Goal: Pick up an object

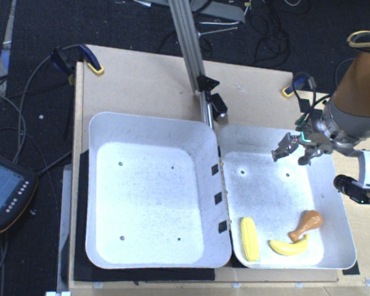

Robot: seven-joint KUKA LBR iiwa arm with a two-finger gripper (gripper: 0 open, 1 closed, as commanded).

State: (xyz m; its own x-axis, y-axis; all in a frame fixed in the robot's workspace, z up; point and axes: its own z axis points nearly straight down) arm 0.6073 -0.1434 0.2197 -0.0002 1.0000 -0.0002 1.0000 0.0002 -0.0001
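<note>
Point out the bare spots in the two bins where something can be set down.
The left bin has a bare floor from wall to wall. In the right bin, the far and middle floor is bare, under the hand. Its near end is crowded: corn cob, banana, drumstick.

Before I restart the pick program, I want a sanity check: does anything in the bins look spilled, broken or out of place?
Nothing stands out. The corn cob, banana and drumstick lie intact at the right bin's near end; the gripper hangs open above its far end.

Wooden bench (145, 85): left bin (148, 189), right bin (265, 191) side by side.
</note>
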